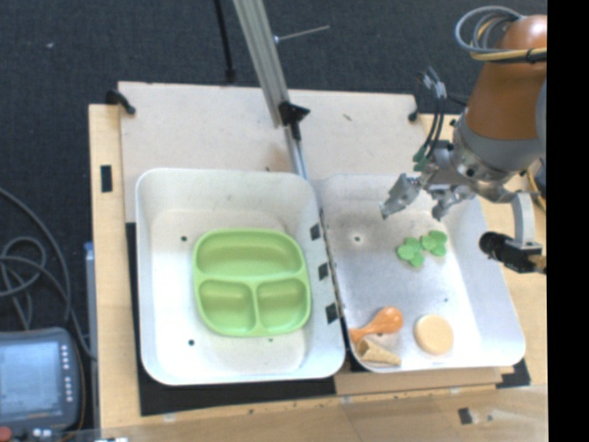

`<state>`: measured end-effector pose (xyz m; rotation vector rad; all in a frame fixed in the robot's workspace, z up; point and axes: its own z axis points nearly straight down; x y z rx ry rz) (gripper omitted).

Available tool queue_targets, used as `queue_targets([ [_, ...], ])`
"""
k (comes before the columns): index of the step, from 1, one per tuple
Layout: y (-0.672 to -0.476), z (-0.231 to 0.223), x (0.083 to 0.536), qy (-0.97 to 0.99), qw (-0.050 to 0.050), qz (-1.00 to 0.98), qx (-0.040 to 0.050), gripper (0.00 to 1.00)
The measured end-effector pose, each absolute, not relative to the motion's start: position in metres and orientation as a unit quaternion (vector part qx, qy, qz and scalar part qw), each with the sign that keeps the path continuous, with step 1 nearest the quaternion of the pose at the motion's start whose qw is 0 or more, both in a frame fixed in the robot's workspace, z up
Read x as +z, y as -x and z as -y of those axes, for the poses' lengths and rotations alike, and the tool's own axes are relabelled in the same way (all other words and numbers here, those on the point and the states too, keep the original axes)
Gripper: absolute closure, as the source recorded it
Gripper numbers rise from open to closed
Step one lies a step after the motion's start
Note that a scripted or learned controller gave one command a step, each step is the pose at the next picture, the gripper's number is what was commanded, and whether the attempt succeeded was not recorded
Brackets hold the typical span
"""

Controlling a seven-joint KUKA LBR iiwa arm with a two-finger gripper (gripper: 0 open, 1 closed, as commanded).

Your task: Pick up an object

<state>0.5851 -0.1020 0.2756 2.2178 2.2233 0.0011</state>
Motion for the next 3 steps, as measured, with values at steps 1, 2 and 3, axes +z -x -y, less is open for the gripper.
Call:
queue_targets([
  [1, -0.585, 0.102, 0.276, -0.707, 0.001, -0.708, 0.0005, 0.0],
  [2, -0.587, 0.109, 0.214, -0.707, -0.001, -0.707, -0.0022, 0.0],
  [3, -0.583, 0.106, 0.17, -0.708, -0.001, -0.707, -0.0018, 0.0],
])
